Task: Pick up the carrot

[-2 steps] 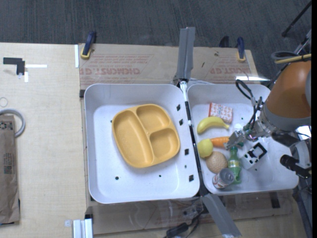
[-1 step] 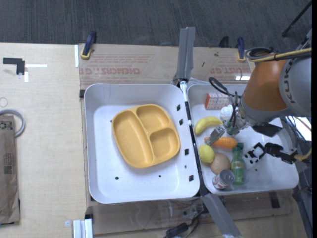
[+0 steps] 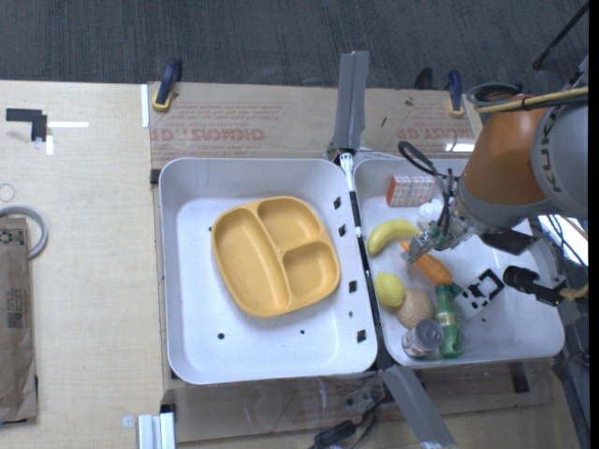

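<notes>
The carrot is a short orange piece lying in the right bin, just right of a banana. My gripper hangs directly over the carrot's upper left end, its fingertips at or touching that end. The grey arm with its orange band reaches in from the right above it. The carrot still rests on the bin floor.
Around the carrot lie a lemon, a brownish round item, a green bottle, a small can and an orange-white box. The left bin holds a yellow divided plate.
</notes>
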Motion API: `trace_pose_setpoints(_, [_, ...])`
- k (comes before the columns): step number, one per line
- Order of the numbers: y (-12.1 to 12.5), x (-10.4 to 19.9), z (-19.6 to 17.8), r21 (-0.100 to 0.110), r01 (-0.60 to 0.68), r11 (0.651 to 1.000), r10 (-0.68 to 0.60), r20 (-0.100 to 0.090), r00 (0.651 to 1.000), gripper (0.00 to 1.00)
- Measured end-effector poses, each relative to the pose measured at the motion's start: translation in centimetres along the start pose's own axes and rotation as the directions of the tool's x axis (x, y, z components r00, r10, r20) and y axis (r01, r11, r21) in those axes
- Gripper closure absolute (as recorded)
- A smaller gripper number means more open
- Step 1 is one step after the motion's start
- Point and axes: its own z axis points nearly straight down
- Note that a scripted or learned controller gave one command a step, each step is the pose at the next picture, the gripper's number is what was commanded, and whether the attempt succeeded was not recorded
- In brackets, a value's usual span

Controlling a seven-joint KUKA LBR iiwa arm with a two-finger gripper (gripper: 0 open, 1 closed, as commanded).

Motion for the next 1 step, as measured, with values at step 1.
trace_pose_setpoints(1, [7.16,2.37,-9.08,0.002,0.09,0.996,-0.09,-0.001,0.996,1.0])
